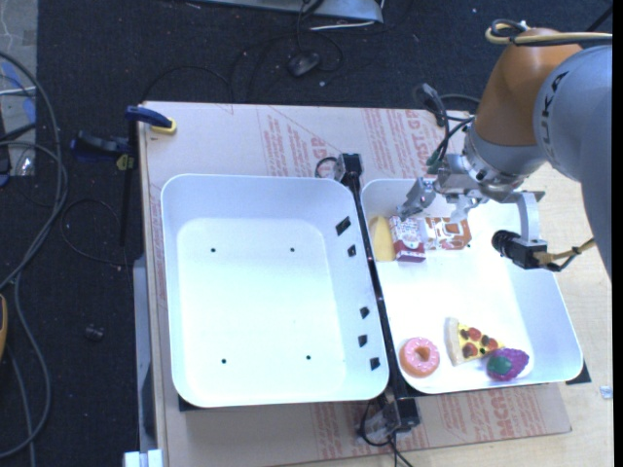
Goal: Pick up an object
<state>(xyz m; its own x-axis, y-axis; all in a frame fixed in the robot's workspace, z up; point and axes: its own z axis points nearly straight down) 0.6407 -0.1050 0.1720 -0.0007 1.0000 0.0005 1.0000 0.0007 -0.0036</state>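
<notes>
While poised at the far end of the right bin [545,305], gripper [421,200] hovering just above a red-and-white snack packet [417,236]; finger state impossible to tell. Beside the packet, a yellow piece [381,238]. Near end: pink doughnut [420,356], pizza slice [469,341], purple grapes [507,362]. Left bin [175,261] alongside.
</notes>
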